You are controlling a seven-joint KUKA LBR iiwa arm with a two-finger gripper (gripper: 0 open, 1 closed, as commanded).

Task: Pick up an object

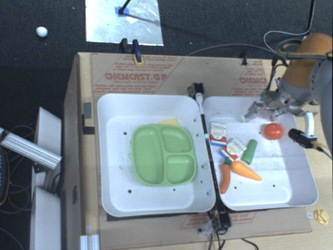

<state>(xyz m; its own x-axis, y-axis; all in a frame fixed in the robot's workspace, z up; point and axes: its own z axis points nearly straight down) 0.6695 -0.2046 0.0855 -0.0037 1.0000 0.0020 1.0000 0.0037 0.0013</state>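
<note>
The gripper (263,115) hung over the far end of the right bin (302,191) with its fingers spread apart and nothing between them. Just on the near side of it, a red tomato (273,131) lay on the bin floor, clear of the fingers. Towards the middle of the same bin, a green cucumber (250,151) leaned against a small carton (234,148), and a carrot (245,171) lay just in front of them. A second orange piece (225,178) sat close to the divider, and another carton (217,132) lay further back along that wall. Nothing stood between the gripper and the tomato, while the other pieces were bunched close together. The left bin (112,139) held a green divided plate (164,155), and a yellow scrap (168,122) peeked out behind its far rim. Both bins rested on a cardboard sheet (156,72) printed in red, with a blue clamp (137,51) at its far edge. Beyond that the floor was dark carpet (218,14), where a shiny sheet (122,14) and a small white ball (41,32) lay. A metal rail (31,151) angled in at the left.
</note>
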